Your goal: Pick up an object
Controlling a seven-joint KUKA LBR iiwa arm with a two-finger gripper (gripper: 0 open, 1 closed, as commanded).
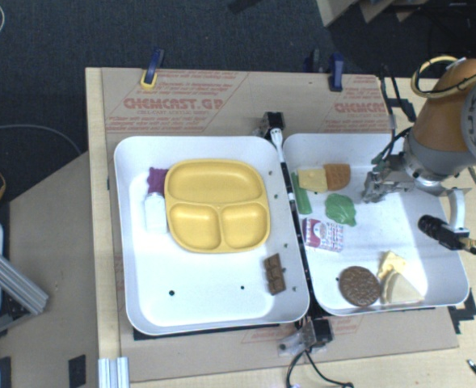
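Bare grey metal on the gripper [377, 186]; beneath it a glossy smooth white plastic bin [440, 289]. Left of the gripper, a matt spongy-looking tan block [337, 176] and a shiny green lump [341, 209]. Farther left, smooth satin yellow plastic tray [217, 203]. Below the gripper, rough matt brown cookie [359, 286].
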